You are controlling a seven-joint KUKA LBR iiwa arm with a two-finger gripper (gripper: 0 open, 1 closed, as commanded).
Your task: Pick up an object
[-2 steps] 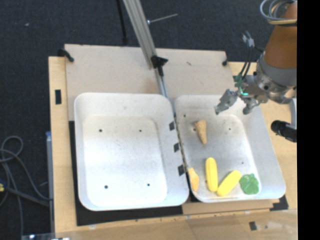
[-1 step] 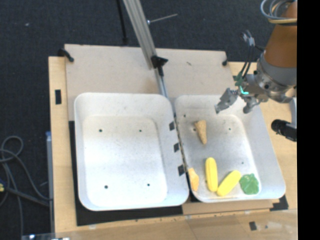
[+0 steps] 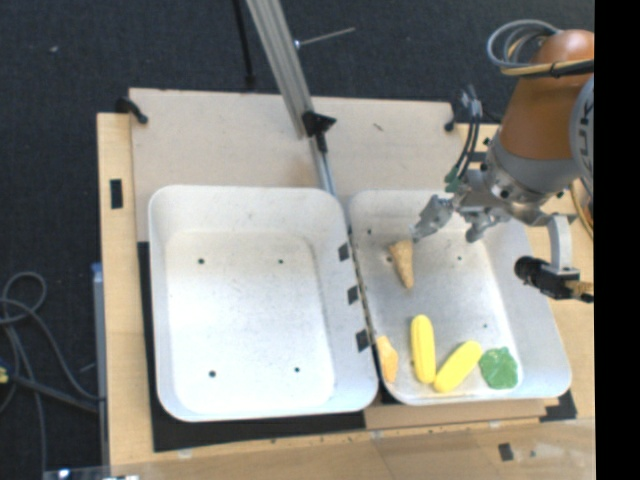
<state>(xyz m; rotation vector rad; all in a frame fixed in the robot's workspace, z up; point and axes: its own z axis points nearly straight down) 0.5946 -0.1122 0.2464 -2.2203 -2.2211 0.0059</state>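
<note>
Hand [image 3: 452, 222]: hanging over the upper part of the right bin [image 3: 520, 268], two fingers spread apart, nothing between them. One fingertip is lying up and to the right of the cone, the other further right; both are apart from every object.

Arm [image 3: 545, 108]: grey with an orange band, reaching in from the right.

Right bin, contents:
- cone [image 3: 402, 263], tan, lying near the bin's upper left, nearest the hand.
- banana [image 3: 423, 348], yellow, lying lengthwise near the front.
- second banana [image 3: 457, 365], yellow, slanting, just beside the first.
- green piece [image 3: 498, 367], at the front right, touching or nearly touching the second banana.
- orange piece [image 3: 386, 358], against the left wall.

Left bin [image 3: 250, 298]: sitting beside the right one on the counter [image 3: 400, 143].

Step in hand, as I am judging it: approach, before any grasp; nothing is being lifted.

Next move, as I am judging it: the cone is looking like the likeliest target. The hand would need to be shifting left and down so the fingers are straddling the cone, then lowering, closing, and rising.
</note>
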